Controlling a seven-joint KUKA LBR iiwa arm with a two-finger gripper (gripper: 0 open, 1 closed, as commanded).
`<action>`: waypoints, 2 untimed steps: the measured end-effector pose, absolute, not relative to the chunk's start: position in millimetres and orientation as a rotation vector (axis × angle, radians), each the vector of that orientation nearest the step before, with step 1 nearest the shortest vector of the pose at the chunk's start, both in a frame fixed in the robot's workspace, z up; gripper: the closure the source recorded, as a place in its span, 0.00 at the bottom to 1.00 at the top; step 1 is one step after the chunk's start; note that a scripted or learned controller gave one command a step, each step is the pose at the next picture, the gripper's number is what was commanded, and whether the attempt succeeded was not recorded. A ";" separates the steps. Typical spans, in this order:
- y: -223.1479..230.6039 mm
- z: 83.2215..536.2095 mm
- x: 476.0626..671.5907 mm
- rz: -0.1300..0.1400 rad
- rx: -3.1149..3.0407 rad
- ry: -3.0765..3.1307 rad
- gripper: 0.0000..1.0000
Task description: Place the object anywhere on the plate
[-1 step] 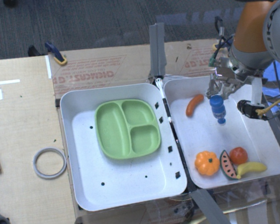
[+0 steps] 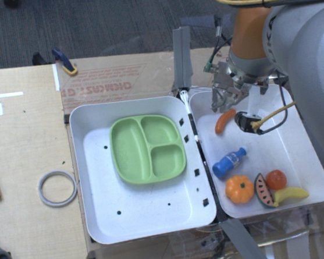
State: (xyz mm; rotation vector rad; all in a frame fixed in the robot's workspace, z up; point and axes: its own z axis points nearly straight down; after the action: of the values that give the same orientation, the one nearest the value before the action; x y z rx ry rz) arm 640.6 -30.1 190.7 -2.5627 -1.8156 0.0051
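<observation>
Surveying near edge: a banana (image 2: 291, 195), a watermelon slice (image 2: 264, 189), a tomato (image 2: 276, 179) and a small pumpkin (image 2: 239, 189) lie clustered at the near end of the right bin (image 2: 311, 154), some touching
Middle of right bin: a blue bottle (image 2: 229, 163) lies on its side, apart from the cluster and from the gripper
Target object: an orange sausage (image 2: 225, 120), judged the likeliest pick because it lies closest to the tool
Object location: far left part of the right bin, just beside the wall shared with the left bin
Object long axis: diagonal, near-left end to far-right end
Object relative to jaws: just beneath and slightly near-left of the gripper (image 2: 227, 101)
Jaw state: cannot tell; nothing is visibly held
Destination: green plate (image 2: 148, 149) with three compartments, in the left bin (image 2: 102, 215), well apart to the left
Arm pose: reaches in from the right, wrist pointing down over the far end of the right bin, orange band above it
Coming move, judged: descend, with the closing direction set across the diagonal axis
</observation>
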 end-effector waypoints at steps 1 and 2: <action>51.1 190.3 654.1 0.006 -2.580 -1.792 1.00; 23.9 190.9 658.6 0.006 -2.566 -1.813 1.00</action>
State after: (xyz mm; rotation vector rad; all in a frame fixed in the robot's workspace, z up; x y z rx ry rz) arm 658.6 23.9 190.9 -2.5664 -1.8131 0.0057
